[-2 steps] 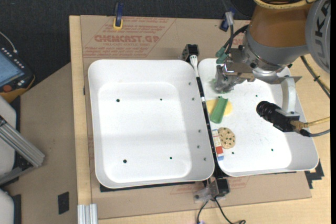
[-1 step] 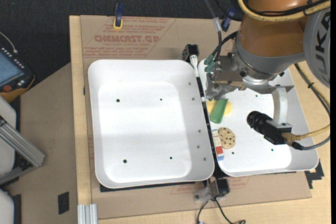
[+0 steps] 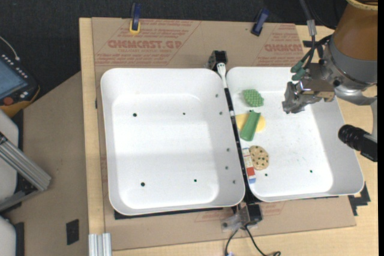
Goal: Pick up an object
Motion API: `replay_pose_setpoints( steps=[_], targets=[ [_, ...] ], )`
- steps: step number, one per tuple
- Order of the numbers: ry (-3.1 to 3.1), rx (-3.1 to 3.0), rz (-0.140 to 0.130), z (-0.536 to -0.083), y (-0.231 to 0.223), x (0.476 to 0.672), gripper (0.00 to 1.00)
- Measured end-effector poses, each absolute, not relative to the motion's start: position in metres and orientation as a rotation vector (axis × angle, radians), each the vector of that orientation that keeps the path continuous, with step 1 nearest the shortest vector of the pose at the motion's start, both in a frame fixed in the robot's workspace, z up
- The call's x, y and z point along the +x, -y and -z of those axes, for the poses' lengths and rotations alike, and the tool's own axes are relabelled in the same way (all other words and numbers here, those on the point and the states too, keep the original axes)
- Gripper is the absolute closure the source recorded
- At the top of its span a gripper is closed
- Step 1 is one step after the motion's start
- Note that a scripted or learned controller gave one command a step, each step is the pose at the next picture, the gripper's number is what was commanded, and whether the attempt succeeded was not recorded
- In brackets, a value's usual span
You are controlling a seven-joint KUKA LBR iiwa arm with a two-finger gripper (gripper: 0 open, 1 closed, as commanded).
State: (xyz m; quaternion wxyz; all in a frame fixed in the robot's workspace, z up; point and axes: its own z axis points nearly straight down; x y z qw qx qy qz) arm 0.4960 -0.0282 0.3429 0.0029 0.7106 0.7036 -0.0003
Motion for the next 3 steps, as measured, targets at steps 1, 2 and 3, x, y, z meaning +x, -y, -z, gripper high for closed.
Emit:
replay_pose_setpoints(
  steps=[1,2,3],
  targets=[
    [-2.229,2.219,0.003,-0.334,-0.019,0.479,1.00],
    [-2.222,2.219,0.000,-0.345,-0.017,0.480,1.00],
    [-2.222,2.218,-0.001,-0.355,-0.017,0.481,1.00]
  ],
)
